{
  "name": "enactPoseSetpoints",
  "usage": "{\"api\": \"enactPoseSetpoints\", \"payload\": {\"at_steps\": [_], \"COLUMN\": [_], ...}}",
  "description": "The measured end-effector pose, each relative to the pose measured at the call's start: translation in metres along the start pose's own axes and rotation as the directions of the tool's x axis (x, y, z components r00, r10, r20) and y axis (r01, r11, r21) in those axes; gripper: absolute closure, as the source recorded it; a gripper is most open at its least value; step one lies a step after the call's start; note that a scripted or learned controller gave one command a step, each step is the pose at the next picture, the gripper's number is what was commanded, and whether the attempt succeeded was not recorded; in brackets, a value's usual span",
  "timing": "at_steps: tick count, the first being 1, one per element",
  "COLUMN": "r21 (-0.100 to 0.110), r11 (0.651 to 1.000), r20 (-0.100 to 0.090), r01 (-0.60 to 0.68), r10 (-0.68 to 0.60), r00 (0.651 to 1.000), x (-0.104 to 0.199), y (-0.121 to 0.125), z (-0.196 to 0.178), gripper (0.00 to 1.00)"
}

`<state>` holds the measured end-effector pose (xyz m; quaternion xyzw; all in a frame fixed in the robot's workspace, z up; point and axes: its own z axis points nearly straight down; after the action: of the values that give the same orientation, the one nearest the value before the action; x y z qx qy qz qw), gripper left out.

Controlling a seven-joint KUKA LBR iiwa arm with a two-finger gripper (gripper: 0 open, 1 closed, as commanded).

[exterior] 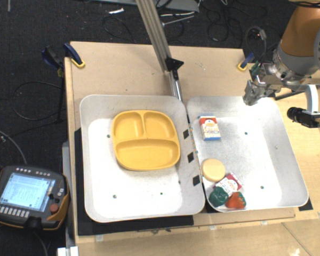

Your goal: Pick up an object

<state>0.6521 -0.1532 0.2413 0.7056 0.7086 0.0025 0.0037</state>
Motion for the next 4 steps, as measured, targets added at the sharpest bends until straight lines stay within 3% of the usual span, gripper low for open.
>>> {"api": "enactPoseSetpoints", "payload": {"at_steps": [1, 2, 4], "r21": [0.001, 0.009, 0.011], "r11": [1.0, 1.0, 1.0], "r20": [0.0, -0.003, -0.003], "r01": [-0.001, 0.003, 0.003], "r10": [0.001, -0.003, -0.003], "r00": [1.0, 1.0, 1.0], "x": [0.0, 0.052, 0.155], "y": [0.002, 0.004, -0.016], "z": [-0.048, -0.036, -0.002], "gripper": [1.0, 1.0, 1.0]}}
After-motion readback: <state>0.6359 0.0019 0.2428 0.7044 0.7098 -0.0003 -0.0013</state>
